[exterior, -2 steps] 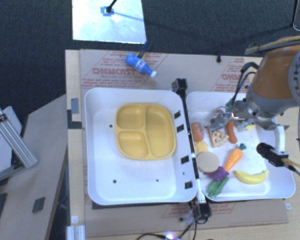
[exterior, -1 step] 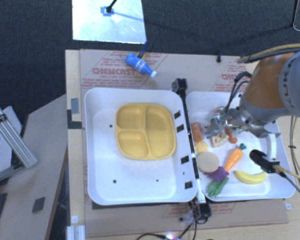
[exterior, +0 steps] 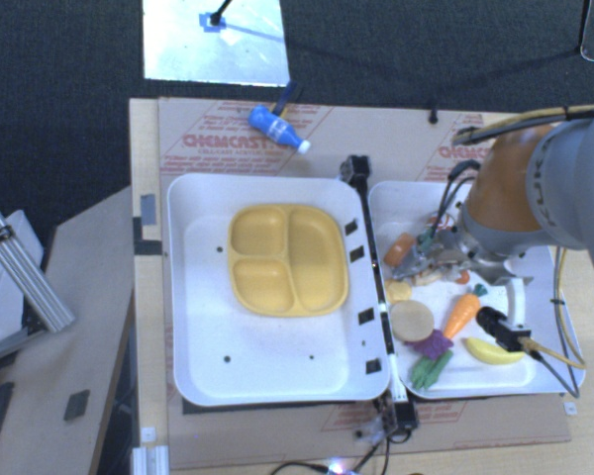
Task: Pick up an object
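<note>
My gripper (exterior: 425,258) is low in the right bin (exterior: 535,389), at its left side, with the grey arm and orange band (exterior: 505,176) reaching in from the right. An orange toy piece (exterior: 398,248) lies right by the gripper's left tip; I cannot tell whether they touch. Below the gripper lie a tan round disc (exterior: 412,320), a carrot (exterior: 462,315), purple grapes (exterior: 435,344), a green piece (exterior: 427,370) and a yellow banana (exterior: 495,351). A pale yellow bit (exterior: 400,291) sits just under the gripper.
The left bin (exterior: 203,364) holds a yellow divided plate (exterior: 285,260). A blue bottle (exterior: 277,128) lies on the cardboard behind the bins. Black clips (exterior: 371,265) run along the divider between the bins. Cables (exterior: 559,344) trail at the right bin's right edge.
</note>
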{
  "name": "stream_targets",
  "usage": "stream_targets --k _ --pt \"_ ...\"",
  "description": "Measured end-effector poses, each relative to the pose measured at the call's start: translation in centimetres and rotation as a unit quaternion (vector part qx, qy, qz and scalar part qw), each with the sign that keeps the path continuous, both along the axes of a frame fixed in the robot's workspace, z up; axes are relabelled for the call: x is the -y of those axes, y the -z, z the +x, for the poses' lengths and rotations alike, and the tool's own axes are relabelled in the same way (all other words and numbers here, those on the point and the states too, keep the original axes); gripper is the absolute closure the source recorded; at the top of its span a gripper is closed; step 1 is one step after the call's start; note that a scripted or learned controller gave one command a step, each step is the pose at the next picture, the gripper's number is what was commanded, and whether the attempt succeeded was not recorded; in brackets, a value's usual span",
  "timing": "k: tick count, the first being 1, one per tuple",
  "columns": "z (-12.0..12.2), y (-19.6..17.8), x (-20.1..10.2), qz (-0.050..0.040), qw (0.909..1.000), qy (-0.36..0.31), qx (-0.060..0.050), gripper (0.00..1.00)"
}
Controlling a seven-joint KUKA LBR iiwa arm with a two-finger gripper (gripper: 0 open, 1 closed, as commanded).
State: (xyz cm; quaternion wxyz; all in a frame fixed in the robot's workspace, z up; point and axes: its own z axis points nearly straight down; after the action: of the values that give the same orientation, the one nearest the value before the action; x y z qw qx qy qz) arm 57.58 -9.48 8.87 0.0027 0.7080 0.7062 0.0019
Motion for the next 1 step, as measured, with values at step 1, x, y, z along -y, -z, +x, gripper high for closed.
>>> stream_targets --k 1 --pt "0.1 0.38 -0.02 0.0006 1.0 -0.002 -0.002 0.0"
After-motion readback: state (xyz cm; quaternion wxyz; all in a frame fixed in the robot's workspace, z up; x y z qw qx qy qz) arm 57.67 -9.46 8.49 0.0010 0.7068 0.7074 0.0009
